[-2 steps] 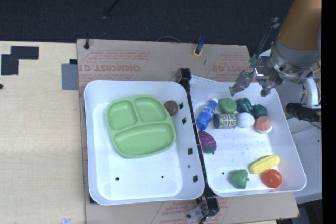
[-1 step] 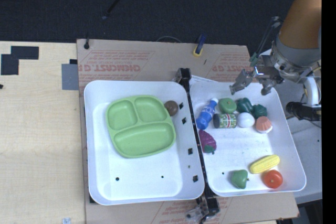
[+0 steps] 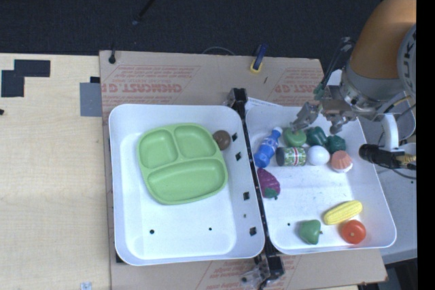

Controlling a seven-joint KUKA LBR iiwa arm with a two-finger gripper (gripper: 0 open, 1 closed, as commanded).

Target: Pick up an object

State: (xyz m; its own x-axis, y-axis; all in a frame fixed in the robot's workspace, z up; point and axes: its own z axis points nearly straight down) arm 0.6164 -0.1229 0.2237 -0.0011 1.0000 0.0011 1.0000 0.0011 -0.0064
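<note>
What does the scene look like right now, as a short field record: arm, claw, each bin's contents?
arm: reaching in from the right, over the right bin's far side
claw: open, above the green items at the far end, nothing between its fingers
left bin: green divided tray, brown ball beside it
right bin: blue bottle, small can, white ball, purple eggplant, yellow corn, green pepper, tomato

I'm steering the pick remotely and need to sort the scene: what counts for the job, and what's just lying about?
For the job:
claw
green toys under it
can
white ball
blue bottle

Lying about:
green tray
brown ball
corn
tomato
pepper
left bin
</note>
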